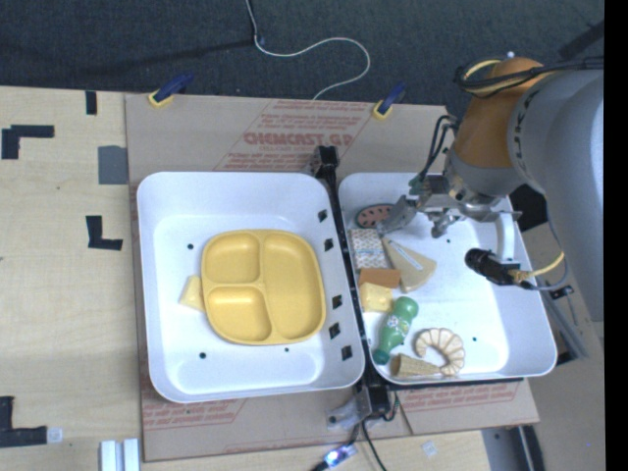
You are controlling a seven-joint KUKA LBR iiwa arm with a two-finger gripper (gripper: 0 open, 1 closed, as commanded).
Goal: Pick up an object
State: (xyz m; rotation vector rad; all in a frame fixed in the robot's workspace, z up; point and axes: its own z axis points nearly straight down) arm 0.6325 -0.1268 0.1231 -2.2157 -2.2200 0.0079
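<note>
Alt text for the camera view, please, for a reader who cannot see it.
A grey robot arm reaches from the right over the right white bin, its gripper above small toy foods along the bin's left side. The left white bin holds a yellow divided plate.

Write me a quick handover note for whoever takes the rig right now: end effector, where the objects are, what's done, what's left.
End effector: low over the back of the right bin, near the cookie; nothing visibly held.
Right bin, along its left side: cookie, cracker, wedge, cheese block, green bottle, shrimp.
Left bin: yellow divided plate over a yellow piece.
Done: arm is over the right bin.
Left: grasp and lift one object.
</note>
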